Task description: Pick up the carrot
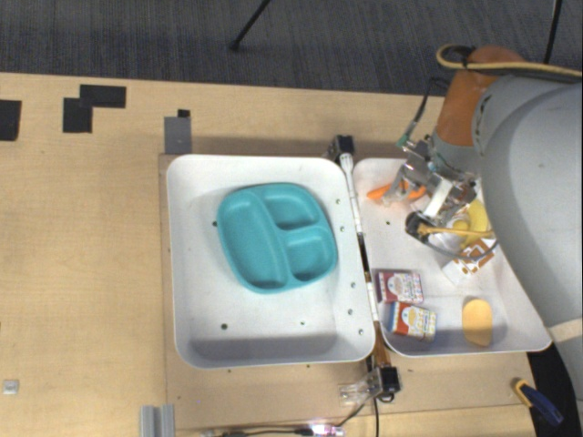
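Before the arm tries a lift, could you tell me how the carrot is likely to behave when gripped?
The carrot looks small, slim and tapered, so it is probably light and could slip out toward its thin end. Lying flat on the smooth floor of the right bin, it may roll or slide if nudged. The gripper partly hides it, so its firmness is hard to judge.

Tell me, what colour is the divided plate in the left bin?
The divided plate is teal, seen in the camera view.
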`<state>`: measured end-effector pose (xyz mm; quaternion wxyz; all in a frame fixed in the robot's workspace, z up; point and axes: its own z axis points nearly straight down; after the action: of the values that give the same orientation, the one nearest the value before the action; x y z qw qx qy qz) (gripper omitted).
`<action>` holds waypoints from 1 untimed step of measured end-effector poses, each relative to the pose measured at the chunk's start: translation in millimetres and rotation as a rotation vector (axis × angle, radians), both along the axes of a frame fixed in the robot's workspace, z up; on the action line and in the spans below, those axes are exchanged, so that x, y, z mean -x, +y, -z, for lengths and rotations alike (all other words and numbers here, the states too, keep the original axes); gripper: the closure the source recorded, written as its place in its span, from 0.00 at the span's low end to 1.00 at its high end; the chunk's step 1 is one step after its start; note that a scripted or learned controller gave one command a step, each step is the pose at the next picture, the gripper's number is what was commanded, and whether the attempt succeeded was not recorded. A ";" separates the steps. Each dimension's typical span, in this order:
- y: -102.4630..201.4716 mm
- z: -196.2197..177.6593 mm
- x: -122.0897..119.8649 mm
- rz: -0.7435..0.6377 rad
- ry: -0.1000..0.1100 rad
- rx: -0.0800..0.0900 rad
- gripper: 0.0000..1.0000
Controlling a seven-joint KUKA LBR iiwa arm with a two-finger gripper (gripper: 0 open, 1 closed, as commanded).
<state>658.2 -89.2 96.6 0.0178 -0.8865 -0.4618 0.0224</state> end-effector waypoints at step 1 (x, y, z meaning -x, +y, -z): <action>0.7 -13.3 -6.0 -0.010 -0.030 0.009 1.00</action>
<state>664.2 -88.5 109.9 0.0065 -0.8845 -0.4663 0.0112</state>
